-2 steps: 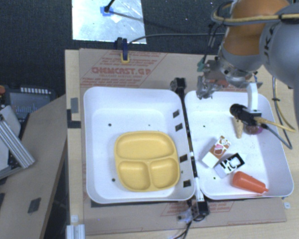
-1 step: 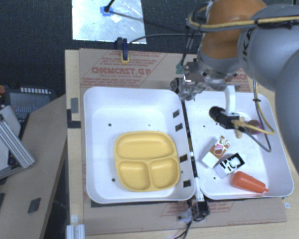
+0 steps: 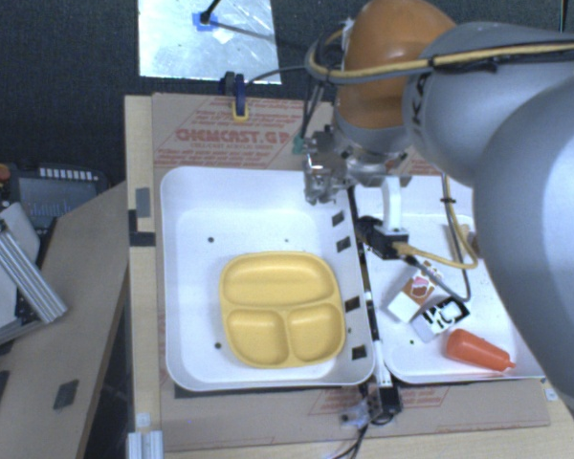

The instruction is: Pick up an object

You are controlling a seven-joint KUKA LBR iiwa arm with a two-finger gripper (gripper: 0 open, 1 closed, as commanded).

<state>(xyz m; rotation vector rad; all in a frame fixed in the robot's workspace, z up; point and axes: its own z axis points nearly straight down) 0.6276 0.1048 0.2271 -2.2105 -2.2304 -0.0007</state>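
Over the bins' divider: gripper (image 3: pixel 318 185), finger state unclear | left bin (image 3: pixel 187 256): yellow tray (image 3: pixel 280 308) | right bin (image 3: pixel 502 369): orange carrot (image 3: pixel 476 350)

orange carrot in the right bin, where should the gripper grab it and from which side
Probably the thick middle of the orange carrot, from straight above. It lies flat near the front of the right bin, tapering toward the right, so fingers should close across its width, clear of the small boxes beside it.
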